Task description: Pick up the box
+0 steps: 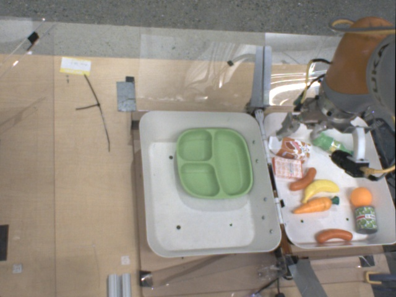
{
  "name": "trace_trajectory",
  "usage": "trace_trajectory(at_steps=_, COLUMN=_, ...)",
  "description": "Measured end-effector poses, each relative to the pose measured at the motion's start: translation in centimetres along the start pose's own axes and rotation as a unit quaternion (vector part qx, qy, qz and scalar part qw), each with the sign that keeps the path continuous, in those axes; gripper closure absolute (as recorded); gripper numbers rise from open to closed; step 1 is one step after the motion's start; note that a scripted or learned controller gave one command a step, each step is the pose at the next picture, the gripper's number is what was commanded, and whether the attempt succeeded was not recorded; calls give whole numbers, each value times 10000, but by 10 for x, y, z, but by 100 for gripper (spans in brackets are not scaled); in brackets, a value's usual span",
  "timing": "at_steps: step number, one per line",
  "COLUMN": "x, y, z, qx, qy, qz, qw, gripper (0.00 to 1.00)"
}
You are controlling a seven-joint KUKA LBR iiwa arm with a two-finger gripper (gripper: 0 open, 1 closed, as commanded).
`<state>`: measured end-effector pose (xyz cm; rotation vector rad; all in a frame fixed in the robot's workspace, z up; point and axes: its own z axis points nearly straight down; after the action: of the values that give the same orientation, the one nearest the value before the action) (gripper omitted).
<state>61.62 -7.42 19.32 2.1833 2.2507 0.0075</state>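
Observation:
The box point(291, 158) is a small red and white carton lying flat near the left wall of the right bin point(388, 184). My gripper point(305, 130) hangs just above and behind it, at the bin's back, and stands open. Nothing is between its fingers, and the box rests on the bin floor apart from them. The grey arm with its orange band point(356, 54) comes in from the upper right.
Around the box lie a green bottle point(331, 144), a sausage point(301, 179), a banana point(320, 189), a carrot point(315, 205), an orange point(361, 197), a green jar point(365, 219) and a second sausage point(333, 235). The left bin point(204, 234) holds a green divided plate point(215, 163).

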Motion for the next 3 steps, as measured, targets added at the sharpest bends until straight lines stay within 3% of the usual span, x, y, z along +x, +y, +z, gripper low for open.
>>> trace_trajectory(at_steps=1, x=-34, y=-22, z=88, qx=3, qy=-5, qz=-136, qw=9999, gripper=0)
trace_trajectory(at_steps=2, x=-37, y=-40, z=93, qx=-81, qy=-16, qz=-608, qw=9981, gripper=0)
trace_trajectory(at_steps=3, x=-38, y=-38, z=80, qx=-110, qy=-24, qz=-610, qw=9981, gripper=100)
